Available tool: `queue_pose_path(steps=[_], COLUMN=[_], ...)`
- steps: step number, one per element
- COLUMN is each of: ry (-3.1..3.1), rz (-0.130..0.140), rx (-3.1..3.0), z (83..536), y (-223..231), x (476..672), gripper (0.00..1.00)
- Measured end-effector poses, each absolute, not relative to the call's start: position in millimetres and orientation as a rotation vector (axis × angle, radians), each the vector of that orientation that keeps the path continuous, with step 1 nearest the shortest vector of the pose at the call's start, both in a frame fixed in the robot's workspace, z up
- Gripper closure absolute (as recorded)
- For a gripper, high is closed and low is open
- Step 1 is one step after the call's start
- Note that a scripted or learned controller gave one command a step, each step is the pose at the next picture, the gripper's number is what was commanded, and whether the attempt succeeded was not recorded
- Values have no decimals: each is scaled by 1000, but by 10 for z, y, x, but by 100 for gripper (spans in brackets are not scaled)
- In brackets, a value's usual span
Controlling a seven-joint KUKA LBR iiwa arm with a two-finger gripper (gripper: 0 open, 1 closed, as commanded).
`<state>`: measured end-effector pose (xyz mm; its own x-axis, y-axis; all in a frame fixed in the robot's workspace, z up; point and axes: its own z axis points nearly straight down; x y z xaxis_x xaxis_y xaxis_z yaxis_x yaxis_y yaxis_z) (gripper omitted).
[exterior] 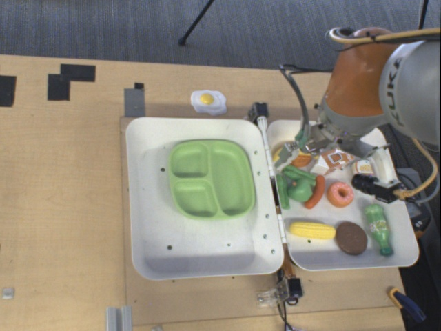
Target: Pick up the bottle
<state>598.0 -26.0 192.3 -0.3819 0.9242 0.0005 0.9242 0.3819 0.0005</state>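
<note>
The green bottle [377, 229] lies on its side at the right end of the right bin [406, 257], cap toward the front edge. My gripper [309, 143] hangs over the back left part of that bin, above the small items there. It is well to the left of and behind the bottle. The grey arm with its orange band [357, 74] covers the bin's back middle.
A yellow corn cob [311, 231], brown cookie [351, 238], pink donut [340, 194], green pepper [296, 185] and orange carrot [315, 193] share the right bin. The left bin [148, 254] holds a green divided plate [210, 178]. A toy fried egg [208, 102] lies behind the bins.
</note>
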Motion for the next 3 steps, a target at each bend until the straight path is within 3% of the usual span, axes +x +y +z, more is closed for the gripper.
queue_pose_path(steps=[1, 2, 3], ry=[-2480, -2388, -2257], rz=[0, -6, 0], rx=[-1930, -2042, -2184], z=[1565, 1850, 1842], y=[-962, 59, -225], x=[5977, 6010, 5406], gripper=[0, 0, 0])
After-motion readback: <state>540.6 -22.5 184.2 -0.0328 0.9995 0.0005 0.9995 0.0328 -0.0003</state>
